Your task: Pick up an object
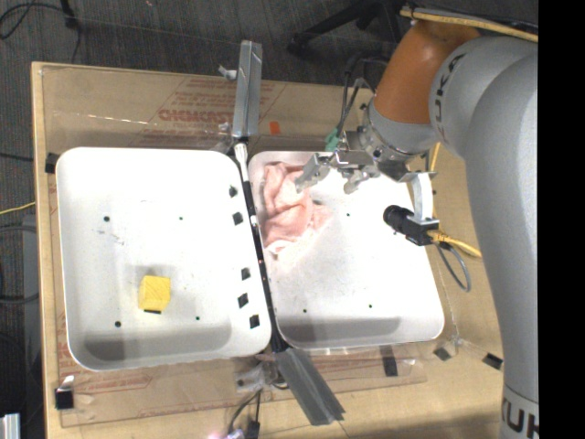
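Grey arm (494, 154) — orange band (411, 67), black KUKA lettering — metal gripper (331, 174).

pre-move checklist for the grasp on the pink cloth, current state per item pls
1. Target present: pink cloth lies crumpled in the right bin, against the divider side. Ok.
2. Gripper position: above the cloth's upper right edge, not centred on it. Not ok.
3. Fingers open for approach: spread apart, nothing between them. Ok.
4. Contact with the cloth: height over it unclear from this slanted view. Cannot tell.
5. Right bin's far wall close to the fingers: clearance unclear. Cannot tell.
6. Other object: yellow block sits in the left bin, far from the path. Ok.
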### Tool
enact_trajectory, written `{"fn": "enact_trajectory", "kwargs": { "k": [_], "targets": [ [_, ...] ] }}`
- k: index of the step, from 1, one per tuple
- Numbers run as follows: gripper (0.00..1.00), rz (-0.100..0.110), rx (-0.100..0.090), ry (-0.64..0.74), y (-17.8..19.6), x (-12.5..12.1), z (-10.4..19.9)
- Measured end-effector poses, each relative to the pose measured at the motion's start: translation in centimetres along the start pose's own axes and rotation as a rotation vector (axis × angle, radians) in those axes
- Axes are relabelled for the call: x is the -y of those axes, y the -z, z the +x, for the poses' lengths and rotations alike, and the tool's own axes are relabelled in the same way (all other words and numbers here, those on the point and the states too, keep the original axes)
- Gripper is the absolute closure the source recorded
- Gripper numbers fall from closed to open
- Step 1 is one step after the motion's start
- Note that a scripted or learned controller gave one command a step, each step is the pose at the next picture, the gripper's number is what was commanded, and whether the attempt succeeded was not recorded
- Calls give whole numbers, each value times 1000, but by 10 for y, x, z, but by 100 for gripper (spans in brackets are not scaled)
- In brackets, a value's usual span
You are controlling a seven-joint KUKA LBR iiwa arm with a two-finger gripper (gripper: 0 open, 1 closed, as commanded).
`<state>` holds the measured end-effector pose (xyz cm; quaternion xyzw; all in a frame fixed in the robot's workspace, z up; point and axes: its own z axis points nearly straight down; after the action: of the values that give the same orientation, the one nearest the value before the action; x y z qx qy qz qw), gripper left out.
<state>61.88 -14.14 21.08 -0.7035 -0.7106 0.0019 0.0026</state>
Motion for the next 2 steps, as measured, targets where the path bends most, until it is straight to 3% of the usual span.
{"fn": "enact_trajectory", "kwargs": {
  "k": [1,2],
  "targets": [
    [0,-5,2,-65,-17,-16,-3],
    [0,0,1,-25,-113,-26,2]
  ]
}}
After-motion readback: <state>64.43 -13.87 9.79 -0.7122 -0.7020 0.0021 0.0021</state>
